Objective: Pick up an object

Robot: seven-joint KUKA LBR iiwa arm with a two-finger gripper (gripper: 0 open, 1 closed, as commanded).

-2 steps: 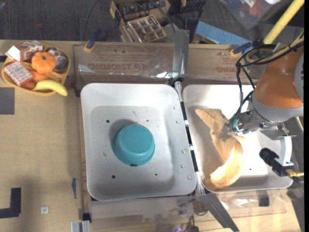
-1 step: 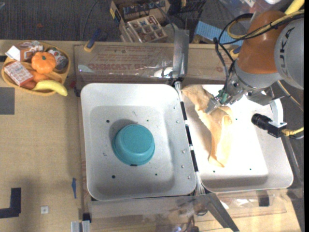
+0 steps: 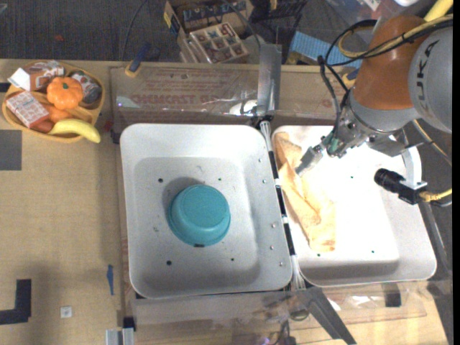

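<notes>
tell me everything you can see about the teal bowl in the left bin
The teal bowl is round, plain and matte, plastic by the look of it. It seems to lie upside down, its flat base facing up and the wider rim on the floor of the left bin, though the slant leaves this uncertain. It sits a little left of the bin's middle, clear of every wall, and touches nothing but the floor. The gripper is over the right bin, well away from it.

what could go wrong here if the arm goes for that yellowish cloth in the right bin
The cloth lies limp and flat against the right bin's left wall, so the pincer may pinch a thin fold that slips out, or scrape the wall. The teal bowl sits apart in the left bin, likely safe.
</notes>
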